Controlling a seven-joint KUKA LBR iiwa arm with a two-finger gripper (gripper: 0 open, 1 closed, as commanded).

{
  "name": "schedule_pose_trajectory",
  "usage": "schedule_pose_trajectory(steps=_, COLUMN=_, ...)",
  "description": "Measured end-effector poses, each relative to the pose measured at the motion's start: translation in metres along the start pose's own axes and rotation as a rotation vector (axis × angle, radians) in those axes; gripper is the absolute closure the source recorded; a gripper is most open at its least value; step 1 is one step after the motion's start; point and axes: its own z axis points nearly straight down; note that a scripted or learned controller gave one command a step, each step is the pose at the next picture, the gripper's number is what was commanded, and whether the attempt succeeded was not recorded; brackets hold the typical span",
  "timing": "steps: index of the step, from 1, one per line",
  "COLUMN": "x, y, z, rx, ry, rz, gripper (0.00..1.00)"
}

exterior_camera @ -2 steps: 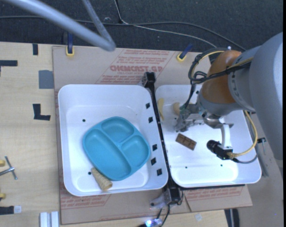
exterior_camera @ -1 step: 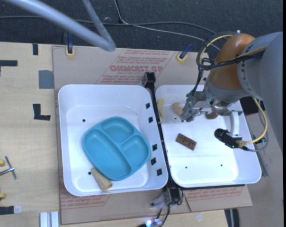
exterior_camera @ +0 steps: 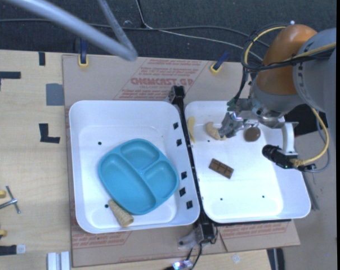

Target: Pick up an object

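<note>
- Hovering low over the far end of the right bin (exterior_camera: 294,207), the claw (exterior_camera: 233,126) pointed toward the divider between the bins; whether it was apart or together could not be told at this resolution.
- Nearest candidate: a pale rounded piece (exterior_camera: 214,131), just beside the claw tip on the divider side, possibly touching. Nothing was visibly between the tips, so no hold was recorded.
- A brown round piece (exterior_camera: 251,134) lay just beside the claw on the arm side, partly under the wrist.
- A dark brown bar (exterior_camera: 220,168) lay nearer the camera than the claw, well apart from it. A thin yellow strip (exterior_camera: 191,129) lay beyond the pale piece, against the divider.
- Left bin (exterior_camera: 80,122), well apart from the claw, held a blue tray (exterior_camera: 137,175) and a tan cork-like piece (exterior_camera: 120,213).
- Risk, judged: the pale piece looked small and rounded; an off-centre closure could squirt it toward the divider.
- Risk, judged: descending between two close pieces might nudge the brown one aside or pinch neither.
</note>
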Motion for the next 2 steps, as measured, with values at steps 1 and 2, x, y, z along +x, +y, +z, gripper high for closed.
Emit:
schedule_pose_trajectory(steps=1, x=0.0, y=0.001, z=-0.053, rx=-0.002, ry=-0.001, rz=0.0, gripper=1.0)
schedule_pose_trajectory(steps=2, x=0.05, y=-0.015, z=-0.037, rx=0.006, ry=0.001, rz=-0.003, gripper=1.0)
